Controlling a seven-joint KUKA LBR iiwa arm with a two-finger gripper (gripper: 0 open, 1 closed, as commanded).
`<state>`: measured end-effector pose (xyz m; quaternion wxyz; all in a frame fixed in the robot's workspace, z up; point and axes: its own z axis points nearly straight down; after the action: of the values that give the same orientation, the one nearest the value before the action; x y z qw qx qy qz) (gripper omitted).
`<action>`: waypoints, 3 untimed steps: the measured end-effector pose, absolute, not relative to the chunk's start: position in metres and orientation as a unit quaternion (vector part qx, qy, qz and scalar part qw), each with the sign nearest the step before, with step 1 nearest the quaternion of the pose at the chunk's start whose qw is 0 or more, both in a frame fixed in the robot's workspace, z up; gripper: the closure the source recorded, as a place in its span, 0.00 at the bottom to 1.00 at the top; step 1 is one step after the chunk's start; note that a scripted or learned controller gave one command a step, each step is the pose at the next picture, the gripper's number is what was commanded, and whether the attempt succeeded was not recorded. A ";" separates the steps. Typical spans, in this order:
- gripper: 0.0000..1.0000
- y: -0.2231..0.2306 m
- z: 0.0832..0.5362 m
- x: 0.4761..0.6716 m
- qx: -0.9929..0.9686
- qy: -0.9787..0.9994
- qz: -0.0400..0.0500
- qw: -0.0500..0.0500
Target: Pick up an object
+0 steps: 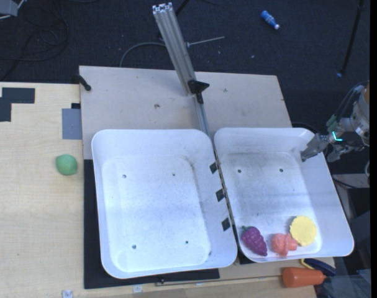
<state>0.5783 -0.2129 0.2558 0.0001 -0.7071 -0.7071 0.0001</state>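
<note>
The left bin point(154, 203), at lower centre of the frame, offers open floor throughout. In the right bin point(272, 185) the floor is open except its lower edge, where purple grapes point(254, 240), an orange-pink toy point(282, 244) and a yellow piece point(304, 230) crowd together. A slanted metal rail point(179, 48) stands above the bins at upper centre.

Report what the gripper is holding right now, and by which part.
Nothing held: the gripper hangs over the right bin's upper right rim, far from the toys along its lower edge.

No legible text or labels
</note>
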 end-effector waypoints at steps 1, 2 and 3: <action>0.00 -0.213 0.256 0.578 -0.707 -0.707 0.000 0.000; 0.00 -0.213 0.213 0.575 -0.707 -0.707 0.001 0.002; 0.00 -0.214 0.151 0.569 -0.707 -0.707 0.001 0.002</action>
<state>0.5689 -0.2136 0.1509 0.0025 -0.7069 -0.7073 0.0014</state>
